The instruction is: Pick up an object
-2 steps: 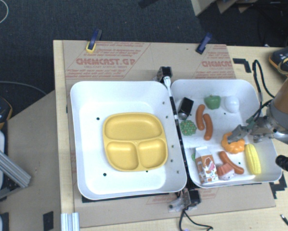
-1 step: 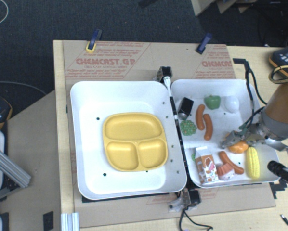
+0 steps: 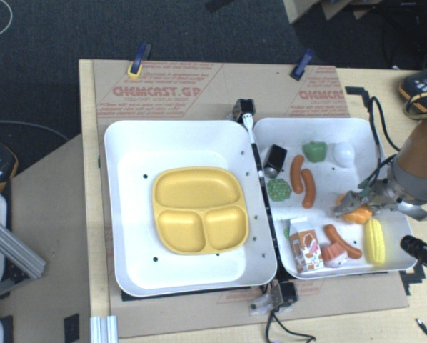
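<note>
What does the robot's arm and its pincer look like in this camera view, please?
The arm comes in as a bulky segment with an orange-brown band, then a grey metal wrist. The pincer is small, with dark metallic fingers. A black cable curves nearby.

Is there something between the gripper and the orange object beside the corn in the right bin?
Nothing visible stands between them. The gripper is low in the right white bin, directly at the small orange toy piece, with the yellow toy corn cob just beside it.
</note>
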Robot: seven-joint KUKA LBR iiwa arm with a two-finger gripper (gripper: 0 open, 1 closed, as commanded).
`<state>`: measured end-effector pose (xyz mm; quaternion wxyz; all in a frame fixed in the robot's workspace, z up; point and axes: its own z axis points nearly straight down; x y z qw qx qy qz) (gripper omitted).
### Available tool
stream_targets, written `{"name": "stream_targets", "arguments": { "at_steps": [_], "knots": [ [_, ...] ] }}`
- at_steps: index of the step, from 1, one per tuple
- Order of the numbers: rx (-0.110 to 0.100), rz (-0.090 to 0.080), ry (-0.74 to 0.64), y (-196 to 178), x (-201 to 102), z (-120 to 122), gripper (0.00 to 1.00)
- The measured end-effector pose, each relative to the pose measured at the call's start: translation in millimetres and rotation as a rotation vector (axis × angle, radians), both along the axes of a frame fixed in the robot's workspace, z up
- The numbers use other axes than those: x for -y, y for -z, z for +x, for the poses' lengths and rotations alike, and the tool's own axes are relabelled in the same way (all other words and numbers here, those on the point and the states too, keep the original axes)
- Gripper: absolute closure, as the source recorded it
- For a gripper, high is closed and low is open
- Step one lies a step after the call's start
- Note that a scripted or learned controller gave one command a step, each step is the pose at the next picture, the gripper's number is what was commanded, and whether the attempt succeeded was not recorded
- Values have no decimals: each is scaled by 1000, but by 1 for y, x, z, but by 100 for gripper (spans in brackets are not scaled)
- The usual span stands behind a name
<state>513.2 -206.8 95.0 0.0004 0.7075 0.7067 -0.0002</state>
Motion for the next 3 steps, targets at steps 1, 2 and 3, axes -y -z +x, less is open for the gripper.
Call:
{"name": "stream_targets", "arguments": {
  "at_steps": [1,2,3],
  "knots": [
    [4,-2,-1,-46,-2,-7,100],
    [8,-3,-3,-103,-9,1,100],
    [6,-2,-3,-132,-9,2,100]
  ]
}}
